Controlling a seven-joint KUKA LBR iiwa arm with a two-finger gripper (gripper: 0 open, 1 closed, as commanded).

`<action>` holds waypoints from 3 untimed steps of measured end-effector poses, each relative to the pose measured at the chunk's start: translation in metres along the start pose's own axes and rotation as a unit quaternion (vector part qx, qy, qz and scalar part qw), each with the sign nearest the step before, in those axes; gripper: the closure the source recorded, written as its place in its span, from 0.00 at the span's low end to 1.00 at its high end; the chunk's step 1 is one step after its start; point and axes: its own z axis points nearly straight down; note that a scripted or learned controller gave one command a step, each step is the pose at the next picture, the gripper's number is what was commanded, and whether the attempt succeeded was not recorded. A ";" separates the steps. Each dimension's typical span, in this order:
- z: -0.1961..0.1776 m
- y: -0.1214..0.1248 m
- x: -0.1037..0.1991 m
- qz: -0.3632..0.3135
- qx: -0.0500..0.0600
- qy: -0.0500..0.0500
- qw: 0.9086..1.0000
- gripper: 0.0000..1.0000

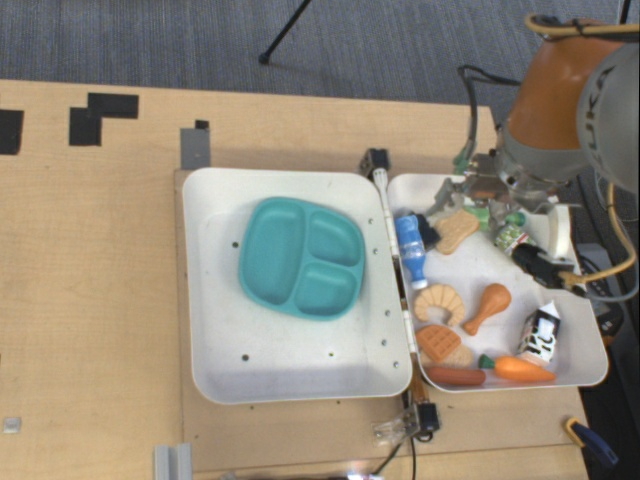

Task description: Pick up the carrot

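Note:
The carrot (523,370) is orange with a green stub and lies flat along the front wall of the right bin (590,340), next to a red sausage (455,376). My gripper (476,206) hangs over the far part of that bin, well behind the carrot. It is open, with nothing between its fingers. A tan bread slice (458,230) lies just below it.
The right bin also holds a blue bottle (408,249), a croissant (440,303), a drumstick (487,308), a waffle (443,344), a milk carton (540,335) and a green item (510,234). In the left bin (215,368) sits a teal divided plate (300,258).

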 end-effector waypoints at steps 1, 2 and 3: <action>0.041 -0.093 -0.016 -0.008 0.002 -0.001 1.000 0.00; 0.077 -0.109 -0.110 -0.046 0.001 -0.003 0.999 0.00; 0.041 -0.107 -0.061 -0.046 -0.003 0.000 0.999 0.00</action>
